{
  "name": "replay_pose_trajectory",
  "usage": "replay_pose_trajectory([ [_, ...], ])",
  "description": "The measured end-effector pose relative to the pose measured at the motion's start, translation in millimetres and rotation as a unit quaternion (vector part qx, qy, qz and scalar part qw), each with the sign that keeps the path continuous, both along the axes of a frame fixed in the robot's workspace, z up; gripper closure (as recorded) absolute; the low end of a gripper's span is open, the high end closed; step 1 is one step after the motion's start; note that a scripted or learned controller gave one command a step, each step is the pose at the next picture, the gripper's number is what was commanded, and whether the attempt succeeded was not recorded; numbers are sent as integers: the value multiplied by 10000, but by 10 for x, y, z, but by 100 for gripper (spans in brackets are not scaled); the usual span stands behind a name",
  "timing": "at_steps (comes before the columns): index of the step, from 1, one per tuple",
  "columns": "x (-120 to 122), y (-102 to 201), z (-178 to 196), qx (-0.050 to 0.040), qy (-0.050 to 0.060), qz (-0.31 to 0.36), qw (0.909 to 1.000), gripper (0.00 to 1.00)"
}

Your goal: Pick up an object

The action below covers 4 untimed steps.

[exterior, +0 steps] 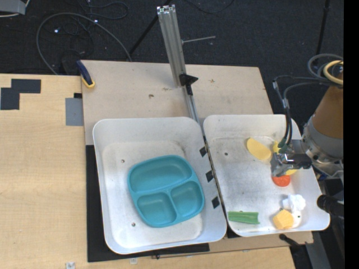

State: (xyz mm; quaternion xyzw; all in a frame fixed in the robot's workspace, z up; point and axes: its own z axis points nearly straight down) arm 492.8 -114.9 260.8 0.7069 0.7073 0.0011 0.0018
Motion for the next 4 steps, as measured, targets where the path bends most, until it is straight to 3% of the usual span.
replay_pose_trajectory([
  [3, 561, 1502, -408, 7, 34, 17, 10000, 100],
  [4, 725, 1963, -295, 8, 26, 19, 10000, 100],
])
